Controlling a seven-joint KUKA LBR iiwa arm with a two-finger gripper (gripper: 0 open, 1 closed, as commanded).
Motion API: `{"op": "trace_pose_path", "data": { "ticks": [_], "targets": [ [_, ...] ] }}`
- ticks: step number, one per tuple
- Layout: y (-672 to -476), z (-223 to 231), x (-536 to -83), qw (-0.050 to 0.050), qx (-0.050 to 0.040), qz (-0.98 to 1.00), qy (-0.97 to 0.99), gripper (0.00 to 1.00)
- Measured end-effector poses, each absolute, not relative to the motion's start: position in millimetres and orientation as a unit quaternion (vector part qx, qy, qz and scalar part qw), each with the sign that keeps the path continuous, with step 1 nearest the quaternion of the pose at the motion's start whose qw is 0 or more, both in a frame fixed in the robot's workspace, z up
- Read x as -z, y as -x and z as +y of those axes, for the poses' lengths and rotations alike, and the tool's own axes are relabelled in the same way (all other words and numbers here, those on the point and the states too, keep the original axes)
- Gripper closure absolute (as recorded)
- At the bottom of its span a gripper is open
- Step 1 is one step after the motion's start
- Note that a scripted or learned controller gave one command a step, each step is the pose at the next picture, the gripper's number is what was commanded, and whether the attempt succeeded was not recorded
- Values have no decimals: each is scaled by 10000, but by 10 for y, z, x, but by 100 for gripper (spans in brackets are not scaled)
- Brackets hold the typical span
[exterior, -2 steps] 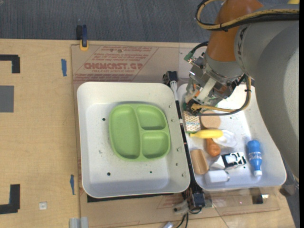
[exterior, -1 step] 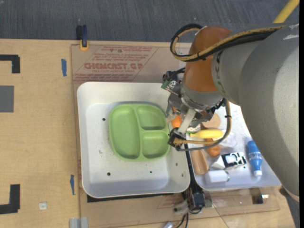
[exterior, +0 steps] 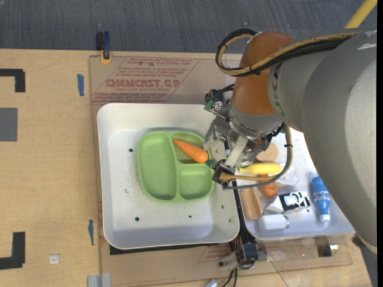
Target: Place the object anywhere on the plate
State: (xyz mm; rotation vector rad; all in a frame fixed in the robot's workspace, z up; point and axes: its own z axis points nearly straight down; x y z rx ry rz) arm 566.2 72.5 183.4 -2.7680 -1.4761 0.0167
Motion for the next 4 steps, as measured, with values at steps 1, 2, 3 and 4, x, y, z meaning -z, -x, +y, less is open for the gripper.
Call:
{"op": "trace_pose_path", "data": {
  "ticks": [1, 2, 3, 4],
  "targets": [
    [-5665, 729, -1895, 31, -86, -4713, 8819, 100],
    [-6103, 738, -3161, -15, 10, -4692, 8831, 100],
    [-6084, 745, -3105, 6, -43, -4690, 8832, 0],
    [-5842, 1188, -3695, -5, -3, -3008, 9537, 0]
  ]
}}
